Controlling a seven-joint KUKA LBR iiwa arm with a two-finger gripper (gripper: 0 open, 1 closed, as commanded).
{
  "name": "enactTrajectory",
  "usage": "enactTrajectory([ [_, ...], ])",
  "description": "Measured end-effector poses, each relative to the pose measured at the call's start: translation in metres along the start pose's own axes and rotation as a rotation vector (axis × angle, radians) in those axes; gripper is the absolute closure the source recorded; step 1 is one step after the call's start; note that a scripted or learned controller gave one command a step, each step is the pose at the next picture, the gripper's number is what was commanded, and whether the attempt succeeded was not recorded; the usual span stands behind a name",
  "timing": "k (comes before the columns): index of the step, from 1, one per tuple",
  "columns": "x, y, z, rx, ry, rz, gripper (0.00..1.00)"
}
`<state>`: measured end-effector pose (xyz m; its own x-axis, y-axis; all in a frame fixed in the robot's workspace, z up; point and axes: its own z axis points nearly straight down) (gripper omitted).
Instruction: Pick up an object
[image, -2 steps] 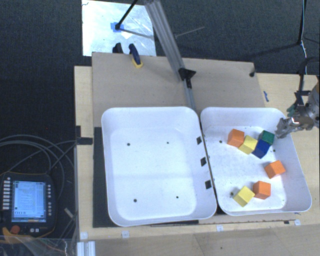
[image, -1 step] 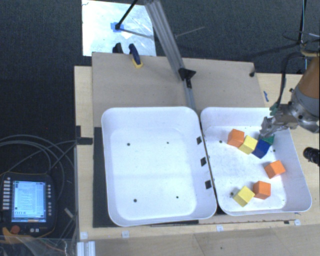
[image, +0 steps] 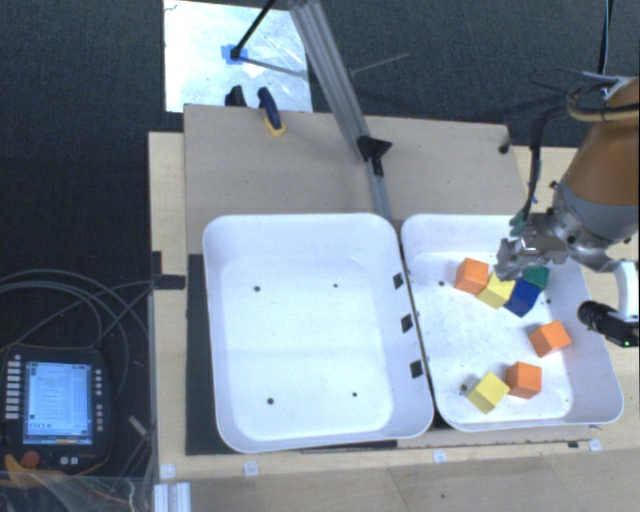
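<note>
Blocks lay scattered in the right bin (image: 600, 395), which stood on the surface (image: 300, 160) touching the left bin (image: 225, 250) along one edge. An orange block (image: 472, 275) sat near the upper middle of the right bin, with a yellow block (image: 495, 292) touching it and a blue block (image: 522, 297) just beside that one. A green block (image: 537, 277) was partly hidden behind the blue one, under the arm. The pincer (image: 518, 257) hung right above this cluster, close to the orange and yellow blocks; whether it was wide or narrow I cannot tell, and no block was seen inside it. Farther down lay a second orange block (image: 549, 338) alone, and near the front wall a third orange block (image: 523, 379) touched a second yellow block (image: 488, 391). A control tablet (image: 52, 408) with cables lay on the floor at the left.
</note>
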<state>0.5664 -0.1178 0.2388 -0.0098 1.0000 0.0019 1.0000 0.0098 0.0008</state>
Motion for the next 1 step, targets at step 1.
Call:
enactTrajectory([
  [1, 0.0542, -0.0034, -0.0127, -0.002, 0.001, -0.002, 1.00],
])
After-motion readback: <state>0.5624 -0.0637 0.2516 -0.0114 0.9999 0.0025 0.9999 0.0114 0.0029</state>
